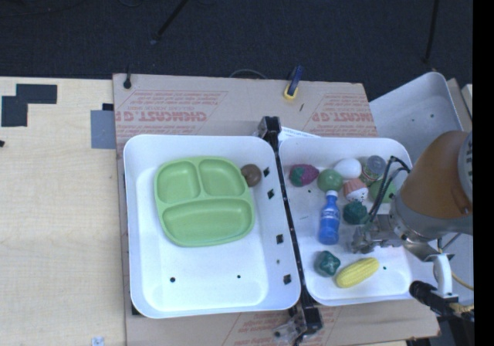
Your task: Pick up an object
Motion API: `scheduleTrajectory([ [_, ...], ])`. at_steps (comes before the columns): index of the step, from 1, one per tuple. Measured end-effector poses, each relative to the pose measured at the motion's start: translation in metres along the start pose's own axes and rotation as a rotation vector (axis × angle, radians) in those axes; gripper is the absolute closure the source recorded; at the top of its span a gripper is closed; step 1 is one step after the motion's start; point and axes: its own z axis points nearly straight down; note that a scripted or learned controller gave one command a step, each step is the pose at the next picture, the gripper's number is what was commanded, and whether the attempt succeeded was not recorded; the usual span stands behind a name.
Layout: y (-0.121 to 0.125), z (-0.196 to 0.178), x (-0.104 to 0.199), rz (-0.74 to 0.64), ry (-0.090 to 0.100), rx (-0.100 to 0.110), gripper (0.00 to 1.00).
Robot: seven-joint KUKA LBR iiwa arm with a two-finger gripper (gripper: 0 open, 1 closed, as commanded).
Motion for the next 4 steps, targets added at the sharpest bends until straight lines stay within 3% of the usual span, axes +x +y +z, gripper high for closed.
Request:
scheduleTrajectory([
  [2,0.002,-0.107,-0.004,-0.007,-0.002,-0.005,1.00],
  [3,0.002,-0.131,-0.005,-0.007,-0.001,-0.002,1.00],
  [4,0.006,-0.123,0.044,-0.010,0.002,0.002,1.00],
])
